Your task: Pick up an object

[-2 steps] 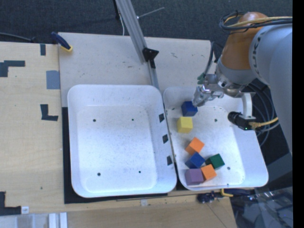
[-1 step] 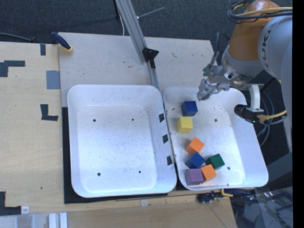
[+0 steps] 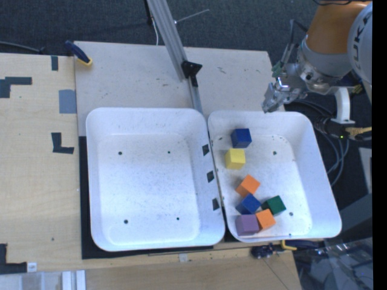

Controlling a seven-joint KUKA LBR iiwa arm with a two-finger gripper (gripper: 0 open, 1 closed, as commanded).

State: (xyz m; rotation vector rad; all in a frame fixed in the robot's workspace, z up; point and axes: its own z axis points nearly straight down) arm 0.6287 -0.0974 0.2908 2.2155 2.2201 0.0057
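Left bin (image 3: 145, 125) bare. Right bin (image 3: 302, 162) holds blue cube (image 3: 241, 138), yellow cube (image 3: 236, 157), then orange, blue, purple, orange, green cubes near its front edge. Gripper (image 3: 270, 103) at its far edge, jaws state unclear.

Two white bins, left (image 3: 148, 180) and right (image 3: 302, 180), of smooth plastic with a faint sheen and dark speckling. Worktop (image 3: 36, 162): pale matt wood-grain board patched with grey tape. Slanted rail (image 3: 166, 26): brushed metal. Blocks, e.g. the yellow block (image 3: 235, 158): matt, smooth-faced. Arm's orange band (image 3: 335, 32): glossy; gripper (image 3: 273, 100): bare grey metal.
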